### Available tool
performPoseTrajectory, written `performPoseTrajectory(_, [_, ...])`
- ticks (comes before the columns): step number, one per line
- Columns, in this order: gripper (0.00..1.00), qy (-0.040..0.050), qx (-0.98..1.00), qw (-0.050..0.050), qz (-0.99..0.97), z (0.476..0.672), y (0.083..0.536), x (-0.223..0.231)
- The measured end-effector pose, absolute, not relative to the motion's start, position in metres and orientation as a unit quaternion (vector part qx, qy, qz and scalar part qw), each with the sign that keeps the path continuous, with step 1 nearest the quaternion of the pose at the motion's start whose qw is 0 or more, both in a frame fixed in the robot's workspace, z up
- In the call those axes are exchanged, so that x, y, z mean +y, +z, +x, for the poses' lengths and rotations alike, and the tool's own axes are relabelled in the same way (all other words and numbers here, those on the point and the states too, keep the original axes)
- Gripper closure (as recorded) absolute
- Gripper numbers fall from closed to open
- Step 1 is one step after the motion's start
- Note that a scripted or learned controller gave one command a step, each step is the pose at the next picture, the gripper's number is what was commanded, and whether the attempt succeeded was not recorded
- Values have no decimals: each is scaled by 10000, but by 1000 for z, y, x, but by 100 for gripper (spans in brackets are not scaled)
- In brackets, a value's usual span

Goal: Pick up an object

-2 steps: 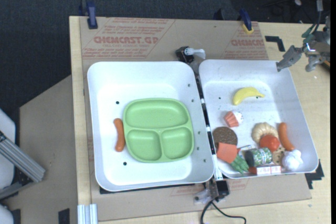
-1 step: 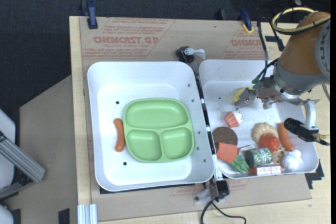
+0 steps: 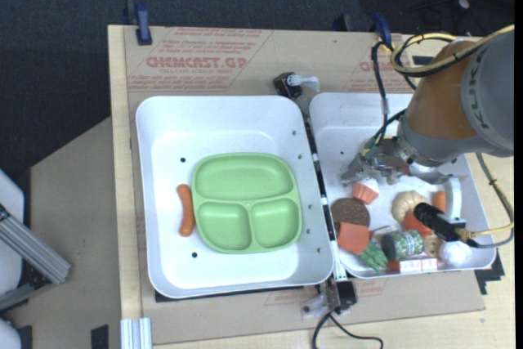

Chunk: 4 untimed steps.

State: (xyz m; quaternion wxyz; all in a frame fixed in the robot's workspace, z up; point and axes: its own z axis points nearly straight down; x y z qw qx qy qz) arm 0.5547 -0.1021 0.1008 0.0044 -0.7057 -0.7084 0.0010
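Hovering in the right bin (image 3: pixel 343 114), the fingers (image 3: pixel 365 167) (state unclear) sit just above an orange piece (image 3: pixel 365 193).

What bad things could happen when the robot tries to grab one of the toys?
The toys in the right bin lie crowded together, so the gripper might nudge the brown cookie or the orange block instead of catching one cleanly. It might also close on two toys at once. The arm hangs low over that bin and could bump the pile as it moves.
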Motion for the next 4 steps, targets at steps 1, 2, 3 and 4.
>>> performPoseTrajectory(1, [0,11,-7067,31,-7075,522,83,-91])
performPoseTrajectory(2, [0,-2,-7070,-13,-7072,533,84,-102])
performPoseTrajectory(3, [100,-16,-7067,-31,-7075,534,96,-101])
performPoseTrajectory(4, [100,-56,-7102,-54,-7039,602,191,-46])
